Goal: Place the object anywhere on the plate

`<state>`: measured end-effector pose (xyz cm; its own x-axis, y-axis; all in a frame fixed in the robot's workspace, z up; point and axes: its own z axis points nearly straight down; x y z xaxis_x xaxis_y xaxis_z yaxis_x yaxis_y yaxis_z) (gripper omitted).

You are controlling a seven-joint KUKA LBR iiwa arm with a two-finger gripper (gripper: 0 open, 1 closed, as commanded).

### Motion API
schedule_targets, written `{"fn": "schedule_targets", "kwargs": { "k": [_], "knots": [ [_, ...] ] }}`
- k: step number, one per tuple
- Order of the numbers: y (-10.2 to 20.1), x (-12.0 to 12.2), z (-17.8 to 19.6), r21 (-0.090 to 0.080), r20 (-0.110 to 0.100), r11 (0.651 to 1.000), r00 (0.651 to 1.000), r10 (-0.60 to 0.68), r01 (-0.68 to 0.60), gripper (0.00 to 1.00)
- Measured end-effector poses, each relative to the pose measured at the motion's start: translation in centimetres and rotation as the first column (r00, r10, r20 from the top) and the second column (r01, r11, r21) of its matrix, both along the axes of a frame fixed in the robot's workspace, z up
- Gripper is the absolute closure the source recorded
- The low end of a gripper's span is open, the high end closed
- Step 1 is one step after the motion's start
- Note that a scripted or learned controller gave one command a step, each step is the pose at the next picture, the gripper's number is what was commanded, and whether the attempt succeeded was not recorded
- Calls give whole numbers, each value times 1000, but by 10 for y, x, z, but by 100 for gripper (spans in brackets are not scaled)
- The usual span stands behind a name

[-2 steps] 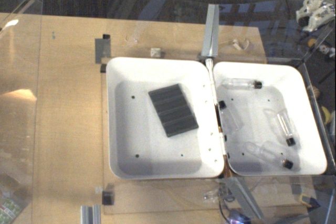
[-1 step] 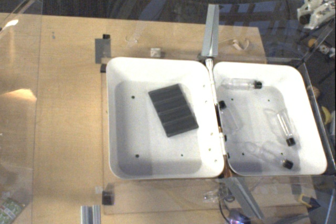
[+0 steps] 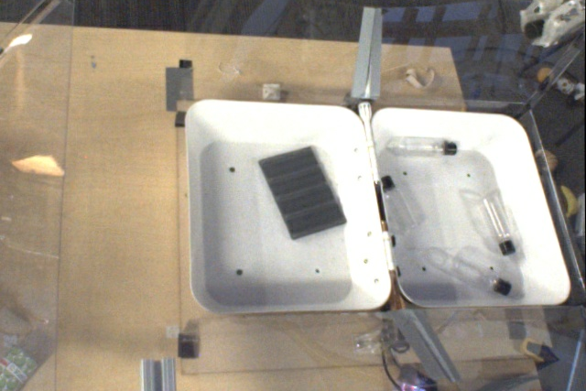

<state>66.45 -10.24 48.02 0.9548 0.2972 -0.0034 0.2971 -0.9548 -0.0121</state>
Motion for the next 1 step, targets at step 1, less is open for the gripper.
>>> {"fn": "schedule_targets", "kwargs": {
  "k": [1],
  "knots": [
    [2, 0, 9, 1, -2, 1000, 1000, 7, -7, 100]
  ]
}}
